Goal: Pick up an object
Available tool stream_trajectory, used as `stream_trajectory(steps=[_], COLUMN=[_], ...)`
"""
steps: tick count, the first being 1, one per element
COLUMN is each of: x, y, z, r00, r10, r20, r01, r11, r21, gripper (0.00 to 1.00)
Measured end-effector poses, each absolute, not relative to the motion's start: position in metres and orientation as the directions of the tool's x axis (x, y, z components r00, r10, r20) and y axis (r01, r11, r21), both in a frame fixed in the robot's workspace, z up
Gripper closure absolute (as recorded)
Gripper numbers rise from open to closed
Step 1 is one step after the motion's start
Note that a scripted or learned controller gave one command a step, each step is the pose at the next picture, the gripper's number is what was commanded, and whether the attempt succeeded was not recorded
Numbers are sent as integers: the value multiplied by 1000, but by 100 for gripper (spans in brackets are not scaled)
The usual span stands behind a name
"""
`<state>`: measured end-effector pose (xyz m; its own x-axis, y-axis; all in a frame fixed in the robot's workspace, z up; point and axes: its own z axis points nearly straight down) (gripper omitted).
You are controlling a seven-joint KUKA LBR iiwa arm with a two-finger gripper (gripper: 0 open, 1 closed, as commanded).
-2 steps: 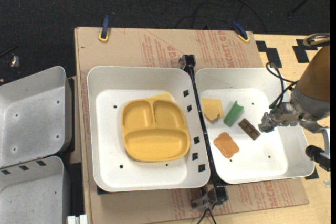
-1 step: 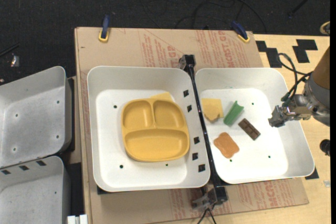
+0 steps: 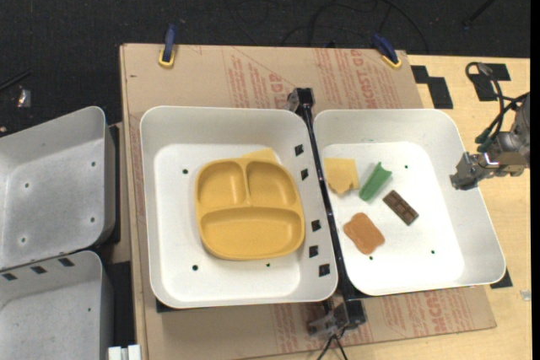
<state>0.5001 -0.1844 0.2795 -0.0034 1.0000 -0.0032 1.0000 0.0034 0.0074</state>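
White bins sit side by side, and the pick hasn't begun, I'd judge. Nearest in the right bin lies a tan brown piece, then a dark brown bar, a green block and a yellow wedge against the divider. The left bin carries a yellow divided tray. The gripper hangs at the right bin's far edge, well apart from all four; whether it's clenched or released I cannot tell. Next it must swing inward over one piece and descend.
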Motion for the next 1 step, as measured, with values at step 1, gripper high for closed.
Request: stream_trajectory(steps=[1], x=[516], y=[-139], z=[265], r00=[-7], r10=[1000], r20=[1], r01=[1000], r11=[7], r21=[-1], gripper=[100])
